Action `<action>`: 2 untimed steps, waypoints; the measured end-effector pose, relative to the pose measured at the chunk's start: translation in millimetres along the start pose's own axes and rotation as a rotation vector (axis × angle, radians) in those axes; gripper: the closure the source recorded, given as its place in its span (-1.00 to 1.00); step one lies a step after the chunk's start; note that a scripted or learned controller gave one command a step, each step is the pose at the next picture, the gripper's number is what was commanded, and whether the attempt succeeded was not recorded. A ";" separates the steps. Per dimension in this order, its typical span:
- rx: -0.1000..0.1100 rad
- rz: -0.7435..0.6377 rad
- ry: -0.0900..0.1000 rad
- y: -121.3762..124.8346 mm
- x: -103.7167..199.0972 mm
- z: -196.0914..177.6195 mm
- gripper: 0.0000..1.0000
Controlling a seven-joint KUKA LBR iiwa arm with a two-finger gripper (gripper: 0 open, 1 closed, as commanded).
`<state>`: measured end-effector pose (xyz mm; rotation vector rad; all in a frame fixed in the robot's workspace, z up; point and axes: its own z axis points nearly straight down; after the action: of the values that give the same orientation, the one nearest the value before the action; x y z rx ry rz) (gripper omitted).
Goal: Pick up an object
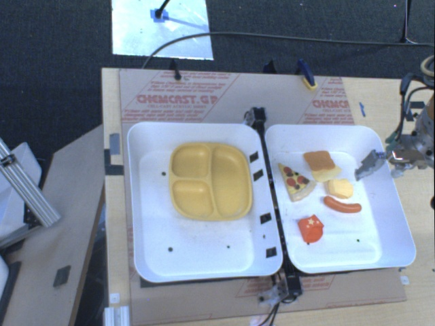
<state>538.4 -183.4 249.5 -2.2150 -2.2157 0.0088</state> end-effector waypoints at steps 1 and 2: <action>-0.012 -0.003 -0.003 2.3 0.5 -6.5 -1.00; -0.008 -0.002 -0.001 8.4 3.5 54.3 -1.00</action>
<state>546.2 -179.7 195.1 -2.2177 -2.2219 0.0017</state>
